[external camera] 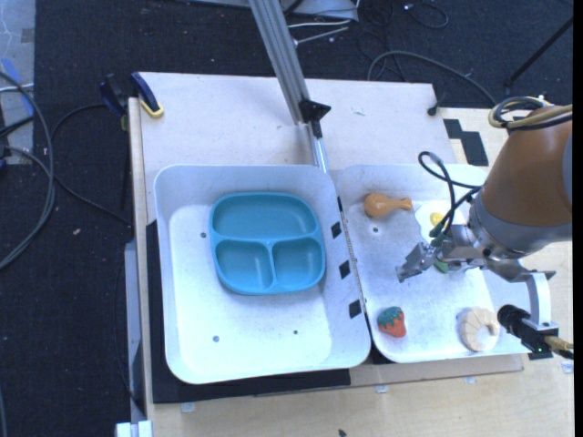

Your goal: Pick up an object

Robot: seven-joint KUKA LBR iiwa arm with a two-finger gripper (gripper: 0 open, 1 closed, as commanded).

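Note:
In the right bin (364, 244) lie a red strawberry toy (392, 321) near the front, a tan drumstick toy (386, 205) toward the back, and a pale round pastry toy (477, 328) at the front right. A yellow item (437, 218) peeks out beside the arm. My gripper (413, 264) hangs over the middle of the right bin, above the strawberry and below the drumstick, with nothing visible between its fingers.
The left bin (182, 335) holds a blue divided plate (268, 242). A metal pole (284, 53) slants up from between the bins. The orange and grey arm (533, 189) covers the right bin's right side. Cables lie on the dark floor at the left.

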